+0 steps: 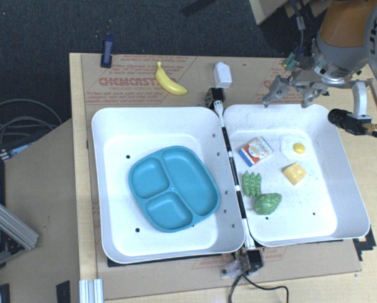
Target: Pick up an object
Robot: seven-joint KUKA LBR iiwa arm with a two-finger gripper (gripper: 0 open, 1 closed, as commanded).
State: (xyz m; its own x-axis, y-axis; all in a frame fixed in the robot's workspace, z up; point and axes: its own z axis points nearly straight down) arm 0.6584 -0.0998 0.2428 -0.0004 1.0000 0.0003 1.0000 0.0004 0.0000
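In the right bin (340,188), left to right, lie green vegetables (259,194), a small packet (256,150), a fried egg (293,148) and a cheese wedge (294,173), all toward the camera from the gripper (295,92), whose jaws stand apart and empty over the far rim.

Rt bin (340,169): items (273,169) bunched left, right half open.

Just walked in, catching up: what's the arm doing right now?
The claw hovers open above the far rim of the right bin, holding nothing. That bin holds a fried egg, cheese wedge, small carton and two green vegetables. The left bin holds a blue divided plate.
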